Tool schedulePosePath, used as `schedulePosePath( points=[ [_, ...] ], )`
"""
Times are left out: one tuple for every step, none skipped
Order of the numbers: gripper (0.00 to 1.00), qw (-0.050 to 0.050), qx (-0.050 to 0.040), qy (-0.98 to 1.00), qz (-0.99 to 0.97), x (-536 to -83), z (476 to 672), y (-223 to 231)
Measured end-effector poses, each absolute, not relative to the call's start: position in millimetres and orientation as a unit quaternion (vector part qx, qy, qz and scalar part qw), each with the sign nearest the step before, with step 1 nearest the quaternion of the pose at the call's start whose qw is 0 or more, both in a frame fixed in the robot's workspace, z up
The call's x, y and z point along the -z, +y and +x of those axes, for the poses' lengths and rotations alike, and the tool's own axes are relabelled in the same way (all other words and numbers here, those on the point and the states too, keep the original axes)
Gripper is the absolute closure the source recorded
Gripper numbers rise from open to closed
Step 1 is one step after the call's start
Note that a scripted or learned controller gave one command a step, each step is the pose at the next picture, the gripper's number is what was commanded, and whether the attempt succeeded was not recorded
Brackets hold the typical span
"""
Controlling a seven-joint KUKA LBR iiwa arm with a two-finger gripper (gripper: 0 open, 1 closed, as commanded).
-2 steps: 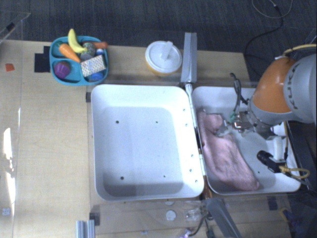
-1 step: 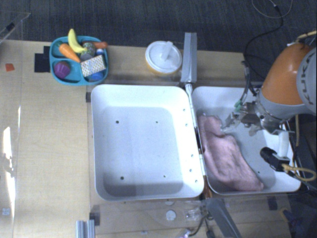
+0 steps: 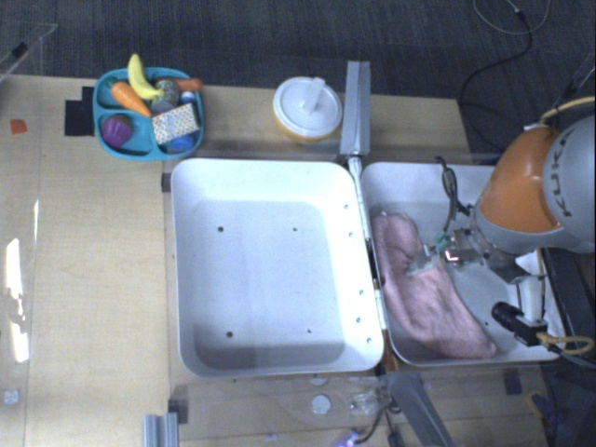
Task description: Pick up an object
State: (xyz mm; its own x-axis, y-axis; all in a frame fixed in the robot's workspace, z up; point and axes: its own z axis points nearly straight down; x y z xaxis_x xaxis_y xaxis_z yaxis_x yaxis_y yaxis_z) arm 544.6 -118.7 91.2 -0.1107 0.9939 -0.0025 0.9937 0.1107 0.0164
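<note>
My fingers (image 3: 436,254) hang over the right bin (image 3: 419,180) — their spread I cannot tell; the pink towel (image 3: 424,291) lies lengthwise just beneath, stretching toward the bin's near edge.

— What sat behind the left bin (image 3: 270,180)?

— A blue tray (image 3: 104,110) lay off its far left corner, on the wooden bench (image 3: 84,277). It held a banana (image 3: 140,77), a carrot (image 3: 128,97), a purple piece (image 3: 116,129) and a speckled block (image 3: 177,121).

— Anything nearer that bin?

— A white lidded tub (image 3: 307,107) stood just behind its far right corner, with an upright grey post (image 3: 355,110) beside the tub. A black patch (image 3: 78,116) lay left of the tray, and a small red tag (image 3: 18,127) farther left.

— And beyond the bench?

— Dark carpet (image 3: 279,17), with a thin cable (image 3: 507,12) looped on it, far right of the bin.
</note>
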Motion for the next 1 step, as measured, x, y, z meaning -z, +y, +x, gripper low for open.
schedulePosePath(
  points=[
    [0.0,0.006,-0.0053,0.745,0.667,-91.1,544.6,-118.7]
  ],
)
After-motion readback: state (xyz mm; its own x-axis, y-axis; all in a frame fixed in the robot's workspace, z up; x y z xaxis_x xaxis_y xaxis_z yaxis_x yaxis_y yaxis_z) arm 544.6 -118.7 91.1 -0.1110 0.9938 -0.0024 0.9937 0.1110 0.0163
